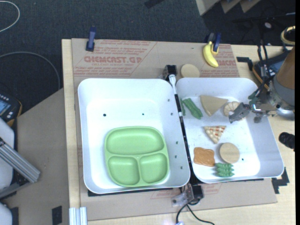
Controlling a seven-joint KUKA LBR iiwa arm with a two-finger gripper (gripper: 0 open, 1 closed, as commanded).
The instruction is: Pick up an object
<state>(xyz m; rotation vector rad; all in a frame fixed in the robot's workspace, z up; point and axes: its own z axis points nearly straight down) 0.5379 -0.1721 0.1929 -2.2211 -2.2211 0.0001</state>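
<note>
Writing: "CHEMCAST G P" in red on the brown desk (140,55) sheet, 12 o'clock of the left bin (89,125).
Pincer: pincer (246,114) in the right bin (267,144), fingers spread wide, gripping nothing; one fingertip just beside a pale round shell-like piece (229,108).
Shapes: tan wedge (211,103); green pod (191,107); checked pizza slice (214,133); glossy green three-part tray (136,155).

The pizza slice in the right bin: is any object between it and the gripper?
Nothing visible blocks it. The gripper hovers in the right bin, up-right of the pizza slice; only bare bin floor separates them. The shell piece sits beside the gripper.
</note>
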